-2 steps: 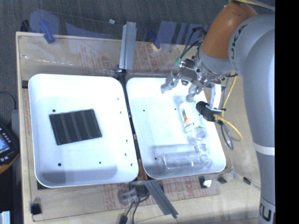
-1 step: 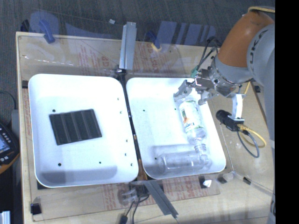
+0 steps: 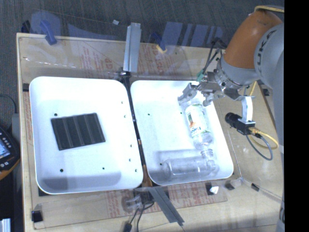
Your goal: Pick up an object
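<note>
Clear bottle (image 3: pixel 189 166) faint against bin wall (image 3: pixel 193 180), gripper (image 3: pixel 195 94) above.

My arm (image 3: pixel 251 47) reaches in from the right, its orange band high above the wrist, bent downward and leftward. My gripper (image 3: pixel 195 94) hangs low, its fingers (image 3: pixel 186 96) spread apart, pointing left and down.

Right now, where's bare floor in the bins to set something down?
Left bin: bare all around the dark ribbed panel, widest along its top and bottom edges. Right bin: its left half is bare. Crowded on its right side, with the gripper over the labelled bottle, and the clear bottle across the bottom edge.
</note>
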`<move>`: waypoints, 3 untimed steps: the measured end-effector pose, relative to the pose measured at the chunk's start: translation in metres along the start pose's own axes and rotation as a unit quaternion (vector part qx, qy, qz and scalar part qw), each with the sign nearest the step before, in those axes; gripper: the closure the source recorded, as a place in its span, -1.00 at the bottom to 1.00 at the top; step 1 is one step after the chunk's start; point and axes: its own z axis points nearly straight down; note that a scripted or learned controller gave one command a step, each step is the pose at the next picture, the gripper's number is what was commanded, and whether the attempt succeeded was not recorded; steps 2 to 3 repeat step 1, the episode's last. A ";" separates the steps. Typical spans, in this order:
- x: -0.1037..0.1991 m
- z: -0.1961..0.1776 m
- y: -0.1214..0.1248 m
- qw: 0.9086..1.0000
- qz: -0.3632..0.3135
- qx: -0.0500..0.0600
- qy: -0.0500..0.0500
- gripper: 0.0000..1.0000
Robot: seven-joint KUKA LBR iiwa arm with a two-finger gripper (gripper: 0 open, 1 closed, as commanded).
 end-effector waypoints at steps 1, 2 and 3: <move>-0.002 0.018 0.000 0.999 -0.039 0.001 0.001 -1.00; -0.002 0.018 0.000 0.999 -0.039 0.001 0.001 -1.00; -0.002 0.018 0.000 0.999 -0.039 0.001 0.001 -1.00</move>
